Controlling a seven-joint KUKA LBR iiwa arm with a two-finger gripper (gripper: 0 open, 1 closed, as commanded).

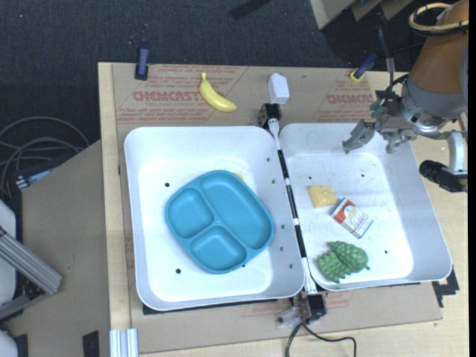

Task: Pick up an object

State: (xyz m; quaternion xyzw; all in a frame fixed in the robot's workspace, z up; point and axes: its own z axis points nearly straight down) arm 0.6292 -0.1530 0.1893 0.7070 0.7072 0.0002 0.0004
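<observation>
Camera view: my gripper [375,134] upper right, fingers spread wide, nothing held; yellow piece [322,195] lies lower left, nearest.

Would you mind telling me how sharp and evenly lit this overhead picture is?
Camera view: soft overall, with fine print on the small box unreadable; lighting is even, though the white bins look bright and nearly washed out; the blue tray casts a faint shadow; the gripper is slightly blurred.
</observation>
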